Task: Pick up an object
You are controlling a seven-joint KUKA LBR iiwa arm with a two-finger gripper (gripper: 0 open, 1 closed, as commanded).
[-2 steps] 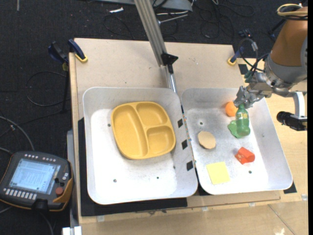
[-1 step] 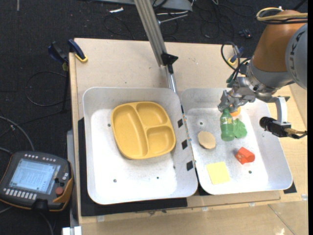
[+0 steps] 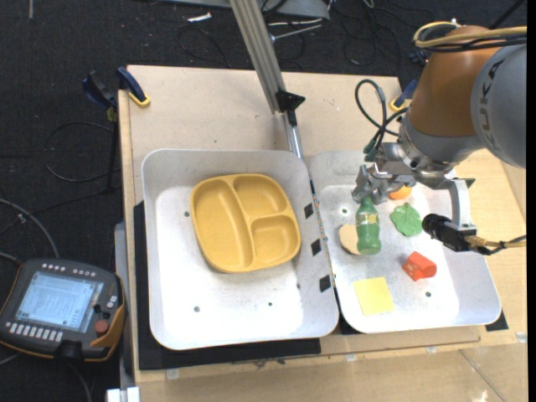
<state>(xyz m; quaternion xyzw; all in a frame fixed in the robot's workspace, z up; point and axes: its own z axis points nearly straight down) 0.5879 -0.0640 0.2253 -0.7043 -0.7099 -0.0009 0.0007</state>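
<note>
Camera view: pincer (image 3: 366, 193) directly above green bottle (image 3: 367, 229); its grip cannot be told.

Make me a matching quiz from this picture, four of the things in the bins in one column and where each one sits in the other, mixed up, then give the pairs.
Things:
1. yellow divided plate
2. green bottle
3. red block
4. yellow flat square

Places:
A. right bin, nearest the front edge
B. directly under the gripper
C. alone in the left bin
D. right bin, right of the bottle and below the green leafy piece

Pairs: 1-C, 2-B, 3-D, 4-A
</note>
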